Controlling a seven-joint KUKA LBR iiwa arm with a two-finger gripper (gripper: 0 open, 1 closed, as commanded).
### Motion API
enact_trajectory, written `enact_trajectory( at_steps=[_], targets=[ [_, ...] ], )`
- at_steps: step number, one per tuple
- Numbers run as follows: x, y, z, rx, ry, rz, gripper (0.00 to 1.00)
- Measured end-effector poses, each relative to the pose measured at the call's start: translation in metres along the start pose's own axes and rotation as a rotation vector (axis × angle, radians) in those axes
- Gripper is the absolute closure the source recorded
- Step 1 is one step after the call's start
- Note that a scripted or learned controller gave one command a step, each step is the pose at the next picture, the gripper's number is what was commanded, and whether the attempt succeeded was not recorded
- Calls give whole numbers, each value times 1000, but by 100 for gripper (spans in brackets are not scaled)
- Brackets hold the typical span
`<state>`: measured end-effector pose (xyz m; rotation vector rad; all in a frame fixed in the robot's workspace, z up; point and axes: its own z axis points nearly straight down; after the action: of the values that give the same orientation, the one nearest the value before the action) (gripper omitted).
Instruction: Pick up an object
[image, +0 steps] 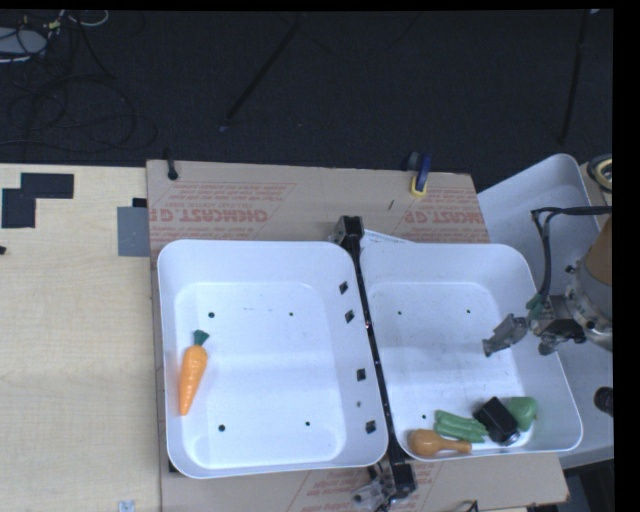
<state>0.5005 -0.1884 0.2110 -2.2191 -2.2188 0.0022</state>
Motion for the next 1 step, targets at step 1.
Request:
enact_trajectory(
  at_steps=[1],
  targets=[
    [0, 63, -210, -22, -8, -4, 0]
  ],
)
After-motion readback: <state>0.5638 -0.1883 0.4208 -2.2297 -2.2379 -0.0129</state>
